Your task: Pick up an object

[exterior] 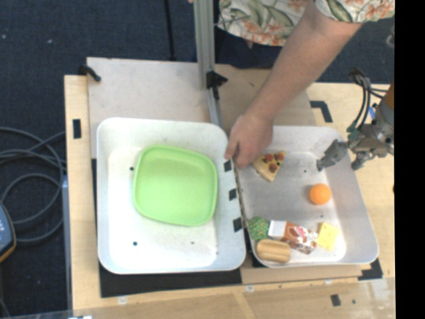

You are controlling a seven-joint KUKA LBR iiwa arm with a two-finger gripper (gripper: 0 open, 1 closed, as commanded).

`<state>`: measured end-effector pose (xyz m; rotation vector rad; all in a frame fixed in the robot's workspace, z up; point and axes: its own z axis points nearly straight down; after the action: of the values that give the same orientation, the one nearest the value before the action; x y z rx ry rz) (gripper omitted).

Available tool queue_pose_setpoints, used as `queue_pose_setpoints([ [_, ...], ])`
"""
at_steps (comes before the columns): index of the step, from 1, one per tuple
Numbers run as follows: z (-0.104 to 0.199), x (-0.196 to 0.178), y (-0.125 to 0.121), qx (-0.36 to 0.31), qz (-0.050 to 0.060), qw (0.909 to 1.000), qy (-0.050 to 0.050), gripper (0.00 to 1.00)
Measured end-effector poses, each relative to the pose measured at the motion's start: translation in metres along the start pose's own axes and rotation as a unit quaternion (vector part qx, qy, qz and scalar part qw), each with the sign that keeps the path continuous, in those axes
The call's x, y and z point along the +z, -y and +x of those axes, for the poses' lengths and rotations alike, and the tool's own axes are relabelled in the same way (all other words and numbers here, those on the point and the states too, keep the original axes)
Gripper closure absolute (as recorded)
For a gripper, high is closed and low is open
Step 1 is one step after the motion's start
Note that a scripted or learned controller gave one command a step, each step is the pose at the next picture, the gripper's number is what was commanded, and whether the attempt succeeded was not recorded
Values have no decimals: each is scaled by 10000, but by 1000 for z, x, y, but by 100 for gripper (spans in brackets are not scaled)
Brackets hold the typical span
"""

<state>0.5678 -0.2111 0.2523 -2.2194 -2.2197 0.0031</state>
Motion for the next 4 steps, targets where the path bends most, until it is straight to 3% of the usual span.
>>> queue_pose_setpoints([
  [2,-4,120,-12,6,7,10000,-1,0],
  [3,-5,106,-13,8,-28,10000,6,100],
  [4,-4,43,-16,0,-48,10000,12,100],
])
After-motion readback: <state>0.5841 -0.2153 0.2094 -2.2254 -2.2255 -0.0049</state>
